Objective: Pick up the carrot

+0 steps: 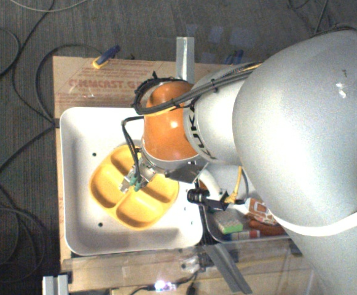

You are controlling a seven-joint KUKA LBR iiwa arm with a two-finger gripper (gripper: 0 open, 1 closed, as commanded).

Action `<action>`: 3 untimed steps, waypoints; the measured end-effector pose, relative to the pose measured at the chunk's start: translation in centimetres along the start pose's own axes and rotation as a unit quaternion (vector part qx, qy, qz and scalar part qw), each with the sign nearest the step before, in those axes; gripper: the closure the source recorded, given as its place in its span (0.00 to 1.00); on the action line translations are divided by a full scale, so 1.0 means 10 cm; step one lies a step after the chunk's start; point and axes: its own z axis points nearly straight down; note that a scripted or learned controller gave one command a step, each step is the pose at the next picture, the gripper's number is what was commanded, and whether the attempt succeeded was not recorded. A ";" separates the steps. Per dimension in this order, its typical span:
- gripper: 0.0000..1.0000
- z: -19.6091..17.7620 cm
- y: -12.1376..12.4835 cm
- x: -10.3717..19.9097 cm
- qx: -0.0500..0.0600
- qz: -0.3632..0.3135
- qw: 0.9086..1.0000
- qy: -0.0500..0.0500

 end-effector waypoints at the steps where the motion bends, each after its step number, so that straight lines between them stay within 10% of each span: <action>1: 1.00 0.06 -0.13 0.13 -0.014 0.083 0.996 -0.007; 2: 1.00 0.11 0.12 -0.30 -0.006 0.030 0.999 0.011; 3: 1.00 0.07 0.23 0.20 0.004 -0.073 0.997 -0.003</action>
